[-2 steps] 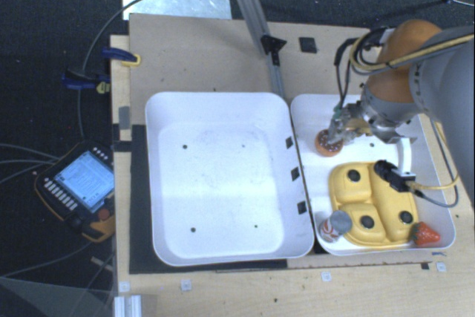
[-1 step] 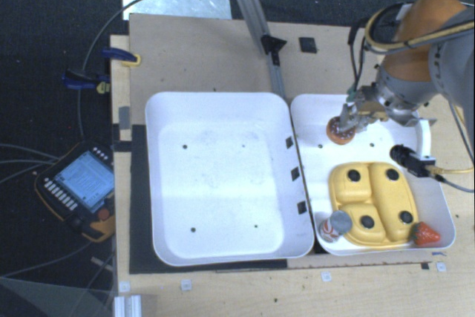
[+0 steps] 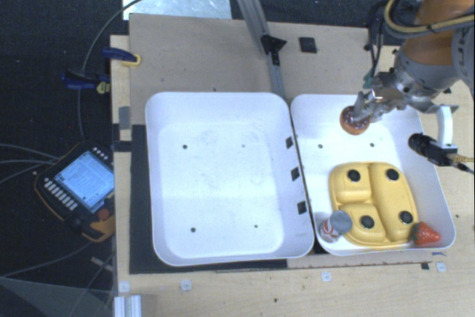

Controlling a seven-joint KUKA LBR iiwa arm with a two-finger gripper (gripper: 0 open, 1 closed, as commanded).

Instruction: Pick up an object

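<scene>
**Gripper low over a small round piece in the right bin**

I see the gripper (image 3: 365,112) at the far side of the right bin (image 3: 315,111), its tip directly over a small brown round object (image 3: 353,122). The tip covers part of that object, and I cannot tell how wide the gripper stands or whether it has hold of anything. The arm (image 3: 438,18) enters from about two o'clock, its orange band cut off by the frame's edge.

At six o'clock from the gripper lies a yellow moulded tray-like piece (image 3: 372,203) with four dark spots. A red object (image 3: 426,235) touches its near right corner against the bin wall; a small grey-topped item (image 3: 335,224), too blurred to name, sits at its near left corner. Open white floor lies between the brown object and the yellow piece.

The left bin (image 3: 219,174) sits at nine o'clock, touching the right bin. Both rest on a tan bench (image 3: 200,56). A pendant (image 3: 78,185) lies on dark carpet further left.
</scene>
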